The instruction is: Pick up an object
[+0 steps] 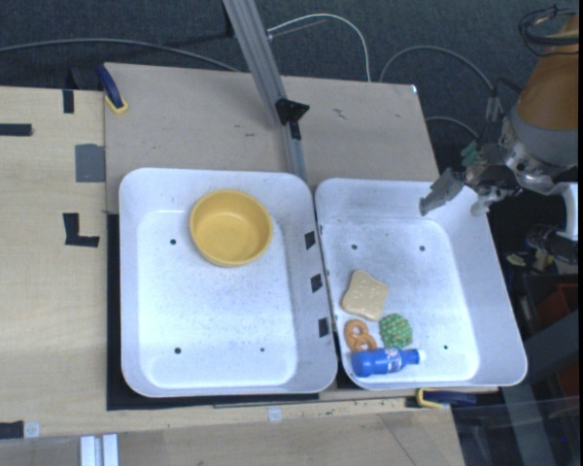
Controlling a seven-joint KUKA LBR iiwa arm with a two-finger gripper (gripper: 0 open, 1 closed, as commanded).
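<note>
The gripper [445,194] hangs over the right bin's [466,260] back right corner; whether its fingers are spread or pressed together cannot be told at this angle. Four objects cluster at that bin's front edge, leaving its back half open: one tan bread slice [365,294], one pretzel [360,335], one knobbly green ball [396,330], one blue bottle [385,360]. The left bin [155,309] carries one smooth yellow bowl [231,226] near its back edge.

Speckled matt white bins [146,260], glossy blue bottle [384,360]
</note>
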